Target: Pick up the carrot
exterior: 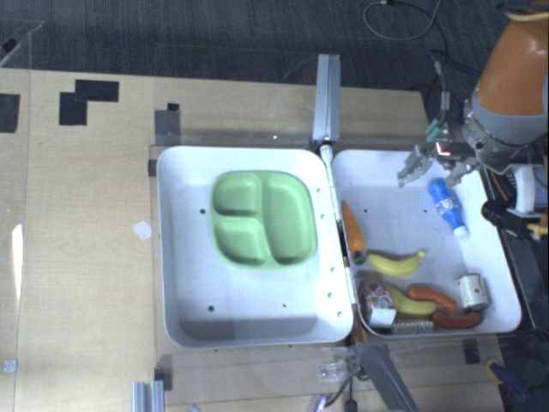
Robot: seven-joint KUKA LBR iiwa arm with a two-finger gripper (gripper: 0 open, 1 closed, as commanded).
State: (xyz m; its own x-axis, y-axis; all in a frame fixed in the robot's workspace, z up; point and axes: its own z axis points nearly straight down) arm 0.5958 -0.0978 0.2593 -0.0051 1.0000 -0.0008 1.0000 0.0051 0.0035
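Camera view looked down on the left bin [184,316], where a green divided plate [262,217] sat near the middle. Right of that plate, past the wall between the bins, the carrot [352,233] lay in the right bin [506,312], pressed lengthwise against that wall. Further right of the plate came two bananas [396,264], two red sausages [433,299], a small packet [377,303], a metal can [472,291] and a blue bottle [447,204].

The gripper [435,163] hung over the right bin's far side, farthest from the plate, its fingers [412,168] spread apart with nothing between them.

My worry was the wall. With the carrot hugging it, one finger would likely have no room on that side and could strike the rim or ride over the carrot and roll it. The nearer banana lay just beside the carrot's lower end, so a low descent might catch that instead.

From the jaws, the carrot lay well apart, toward the plate and nearer the camera, with bare bin floor between them.
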